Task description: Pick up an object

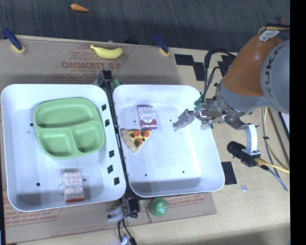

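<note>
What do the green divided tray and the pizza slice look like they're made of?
Green tray: probably moulded plastic, matte to slightly satin, judging by its uniform pale green and soft rounded compartment edges. Pizza slice: looks like a toy, likely plastic or rubber, with flat, saturated topping colours; too small to tell which.

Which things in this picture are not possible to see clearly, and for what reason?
- Gripper, camera view: small and blurred, so the state of its tips cannot be told.
- Red carton, right bin: its print is too small to read.
- Wrapped snack, left bin: label blurred, contents unclear.
- Arm: cut off by the right edge.
- Green ball: partly hidden behind the right bin's front rim.
</note>
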`<action>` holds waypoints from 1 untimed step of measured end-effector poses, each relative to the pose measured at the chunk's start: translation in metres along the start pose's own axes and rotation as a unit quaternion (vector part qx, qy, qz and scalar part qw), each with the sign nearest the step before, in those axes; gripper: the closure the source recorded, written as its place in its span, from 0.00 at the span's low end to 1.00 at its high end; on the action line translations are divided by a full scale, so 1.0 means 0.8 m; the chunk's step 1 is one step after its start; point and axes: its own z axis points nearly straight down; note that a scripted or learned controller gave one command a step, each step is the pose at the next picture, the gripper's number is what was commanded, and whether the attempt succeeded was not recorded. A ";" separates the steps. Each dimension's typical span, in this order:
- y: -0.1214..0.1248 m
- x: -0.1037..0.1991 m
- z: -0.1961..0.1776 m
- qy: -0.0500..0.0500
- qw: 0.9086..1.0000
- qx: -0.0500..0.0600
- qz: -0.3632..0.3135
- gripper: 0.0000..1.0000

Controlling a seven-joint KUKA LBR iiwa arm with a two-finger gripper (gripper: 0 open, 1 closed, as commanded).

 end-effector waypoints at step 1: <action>-0.032 -0.043 0.098 0.000 1.000 0.001 0.000 0.00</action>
